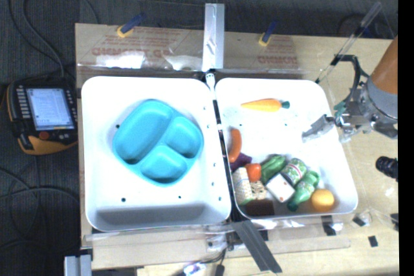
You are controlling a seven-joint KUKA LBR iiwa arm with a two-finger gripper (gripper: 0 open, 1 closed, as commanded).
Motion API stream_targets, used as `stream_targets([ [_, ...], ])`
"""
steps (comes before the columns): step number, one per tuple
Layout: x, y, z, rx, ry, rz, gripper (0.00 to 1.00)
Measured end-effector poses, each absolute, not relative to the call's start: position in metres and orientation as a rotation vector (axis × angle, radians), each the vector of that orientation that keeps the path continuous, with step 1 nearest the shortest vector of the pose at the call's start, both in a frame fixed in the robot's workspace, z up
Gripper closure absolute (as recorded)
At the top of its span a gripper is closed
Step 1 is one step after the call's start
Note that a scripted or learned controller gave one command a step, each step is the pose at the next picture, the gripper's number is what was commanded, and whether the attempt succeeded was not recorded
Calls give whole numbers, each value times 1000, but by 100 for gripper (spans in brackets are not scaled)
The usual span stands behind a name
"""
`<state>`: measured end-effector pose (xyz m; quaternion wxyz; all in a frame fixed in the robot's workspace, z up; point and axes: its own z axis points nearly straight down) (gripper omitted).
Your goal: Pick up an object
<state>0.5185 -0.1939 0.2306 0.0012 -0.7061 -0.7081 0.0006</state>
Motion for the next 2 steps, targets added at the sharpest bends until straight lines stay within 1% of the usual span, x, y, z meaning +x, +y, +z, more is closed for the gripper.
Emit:
stream_targets([
  [1, 519, -193, 239, -2213, -2225, 2, 100],
  [2, 517, -221, 368, -2035, -2397, 2, 100],
])
